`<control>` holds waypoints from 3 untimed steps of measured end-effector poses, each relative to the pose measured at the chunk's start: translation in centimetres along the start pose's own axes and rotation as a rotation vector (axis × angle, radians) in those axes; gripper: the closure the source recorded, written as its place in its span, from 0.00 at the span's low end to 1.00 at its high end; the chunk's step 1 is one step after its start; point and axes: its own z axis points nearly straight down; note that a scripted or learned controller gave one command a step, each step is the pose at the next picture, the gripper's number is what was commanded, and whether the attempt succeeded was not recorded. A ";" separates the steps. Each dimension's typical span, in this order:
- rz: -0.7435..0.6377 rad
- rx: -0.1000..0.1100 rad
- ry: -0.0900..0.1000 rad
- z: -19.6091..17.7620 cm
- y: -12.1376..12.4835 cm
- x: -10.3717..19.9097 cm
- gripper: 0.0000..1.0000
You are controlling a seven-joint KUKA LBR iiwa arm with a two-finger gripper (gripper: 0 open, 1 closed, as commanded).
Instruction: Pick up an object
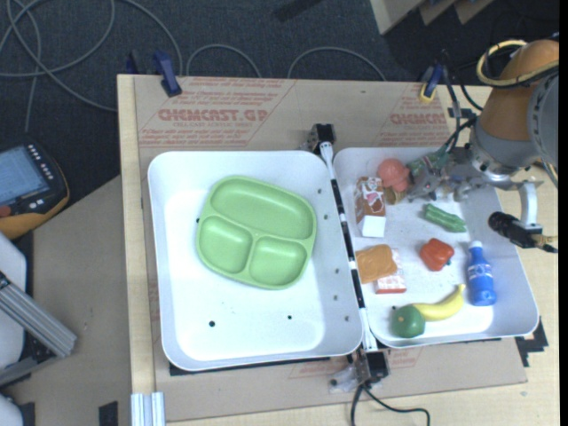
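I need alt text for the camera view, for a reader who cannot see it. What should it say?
A grey and orange robot arm reaches from the right, its gripper low over the back of the right white bin, which holds toy foods and a blue bottle. The left white bin holds a green divided plate.

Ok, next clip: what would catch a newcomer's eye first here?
Probably the green divided plate, lying alone in the left bin. Then the clutter in the right bin: a banana, a blue bottle and a red pepper, with the gripper low at the far edge.
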 end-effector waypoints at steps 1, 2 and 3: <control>-0.001 -0.002 -0.002 -1.1 0.1 0.0 1.00; 0.002 0.002 0.003 1.7 -4.2 3.7 1.00; 0.003 0.001 0.003 1.6 -4.2 3.7 0.00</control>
